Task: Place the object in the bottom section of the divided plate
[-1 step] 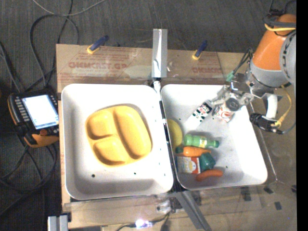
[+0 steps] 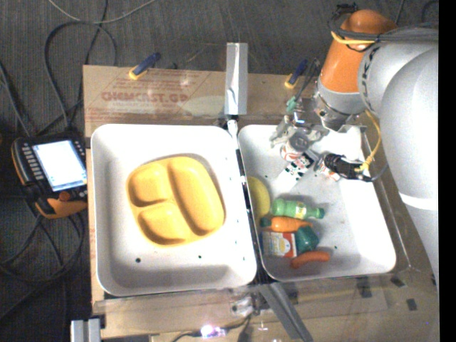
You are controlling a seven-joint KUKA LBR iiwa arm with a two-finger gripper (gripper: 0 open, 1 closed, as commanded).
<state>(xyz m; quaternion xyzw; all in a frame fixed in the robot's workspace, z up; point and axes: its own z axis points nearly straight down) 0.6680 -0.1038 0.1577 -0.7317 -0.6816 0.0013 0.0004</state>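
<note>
Above right bin (image 2: 370, 226) far edge: jaws (image 2: 296, 155), state unclear; divided plate (image 2: 176, 199) unobstructed.

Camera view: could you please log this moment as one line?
gripper: above right bin, holding nothing seen | divided plate: left bin, sections bare | toy food: right bin

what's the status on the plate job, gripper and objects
Gripper over right bin's upper part, nothing seen in it. Yellow divided plate in left bin. Toy items, carrot included, lie in right bin.

Arm (image 2: 406, 98) cut off at right edge, tool (image 2: 298, 148) fingers too small to tell
</note>
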